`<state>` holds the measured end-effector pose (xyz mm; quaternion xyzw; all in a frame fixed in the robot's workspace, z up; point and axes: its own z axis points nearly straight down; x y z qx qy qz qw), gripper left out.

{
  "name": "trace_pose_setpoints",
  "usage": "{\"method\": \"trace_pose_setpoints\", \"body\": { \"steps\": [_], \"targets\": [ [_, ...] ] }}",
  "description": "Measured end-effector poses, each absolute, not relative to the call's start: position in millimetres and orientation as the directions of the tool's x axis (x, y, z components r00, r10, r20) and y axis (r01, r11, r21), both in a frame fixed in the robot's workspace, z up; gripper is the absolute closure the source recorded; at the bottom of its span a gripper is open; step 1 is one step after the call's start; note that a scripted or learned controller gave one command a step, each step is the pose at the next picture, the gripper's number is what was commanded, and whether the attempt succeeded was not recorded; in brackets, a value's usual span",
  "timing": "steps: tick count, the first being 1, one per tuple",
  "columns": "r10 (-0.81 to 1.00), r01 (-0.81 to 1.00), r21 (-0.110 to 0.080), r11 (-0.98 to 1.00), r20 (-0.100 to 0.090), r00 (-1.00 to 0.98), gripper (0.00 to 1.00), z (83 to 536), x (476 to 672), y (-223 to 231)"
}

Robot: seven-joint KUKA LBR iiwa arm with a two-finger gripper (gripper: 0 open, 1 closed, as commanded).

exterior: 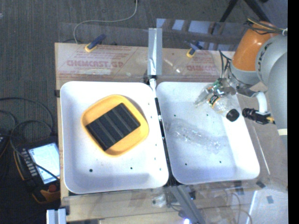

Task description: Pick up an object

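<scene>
Nearest me, 2 white bins (70,171) sit side by side on a wooden bench (63,64) over dark carpet. My left bin holds the yellow dish with a black ribbed insert (115,124). From the right, the arm (261,55) hangs its gripper (214,96) over the right bin's far corner; I can't tell its grip.

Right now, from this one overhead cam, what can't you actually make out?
- Claw over the right bin: small and blurred in the camera view, so finger state and any contact are unreadable.
- Clear object on the right bin's floor: transparent against white, its outline and type are uncertain.
- Arm: cut off by the right edge.
- Yellow object in the left bin: underside hidden.
</scene>
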<state>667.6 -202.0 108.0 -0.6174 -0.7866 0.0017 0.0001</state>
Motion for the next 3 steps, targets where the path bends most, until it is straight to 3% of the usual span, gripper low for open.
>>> {"method": "trace_pose_setpoints", "body": {
  "steps": [1,2,3],
  "targets": [
    [0.971,0.971,-0.006,0.24,0.017,-0.24,0.0,94.2,672.3,-211.9],
    [0.97,0.97,-0.011,0.243,0.018,-0.243,1.0,100.8,671.6,-209.1],
    [0.952,0.952,0.0,0.306,0.001,-0.306,1.0,180.7,669.0,-156.7]
  ]
}}
